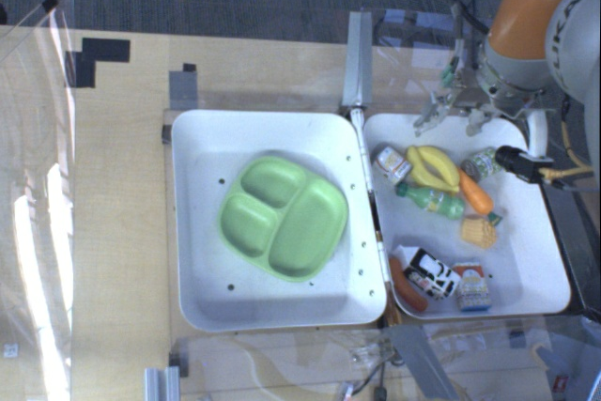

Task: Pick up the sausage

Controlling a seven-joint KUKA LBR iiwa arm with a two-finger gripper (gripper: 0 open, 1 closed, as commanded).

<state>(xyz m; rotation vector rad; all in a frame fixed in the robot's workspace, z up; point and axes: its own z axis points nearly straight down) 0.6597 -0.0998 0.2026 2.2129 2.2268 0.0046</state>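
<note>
Right bin point(554, 282) holds the sausage point(409, 287), lying diagonally upper-left to lower-right.

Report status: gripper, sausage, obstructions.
Gripper open, above right bin's far edge. Sausage at near-left corner, ungrasped. Black-and-white pack lying partly over it.

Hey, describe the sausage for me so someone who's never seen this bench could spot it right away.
Look in the right-hand white bin, at its near left corner. The sausage lies there against the bin's wall, partly tucked under a black-and-white packet. It is the only reddish-brown, rounded, finger-shaped thing; the orange carrot sits farther back.
</note>
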